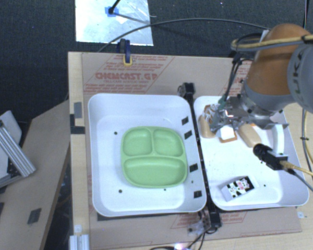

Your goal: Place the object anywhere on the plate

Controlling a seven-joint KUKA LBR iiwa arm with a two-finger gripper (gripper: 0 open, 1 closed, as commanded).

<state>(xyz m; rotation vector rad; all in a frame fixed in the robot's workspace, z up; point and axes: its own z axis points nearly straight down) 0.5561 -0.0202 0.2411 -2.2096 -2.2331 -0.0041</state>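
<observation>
Overhead, the grey arm with its orange band (281, 61) reaches in from three o'clock, wrist angled down into the right white bin (295, 194). Its gripper (219, 120) hangs at that bin's ten o'clock corner, just above a small white-and-tan block (228, 134). The green three-compartment plate (154, 157) lies in the left white bin (101, 139). A white black-patterned box (237, 187) sits at six o'clock.

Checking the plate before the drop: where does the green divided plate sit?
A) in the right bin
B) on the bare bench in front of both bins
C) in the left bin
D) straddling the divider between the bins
C: the green divided plate lies flat inside the left bin, while the gripper is over the right bin.
</observation>
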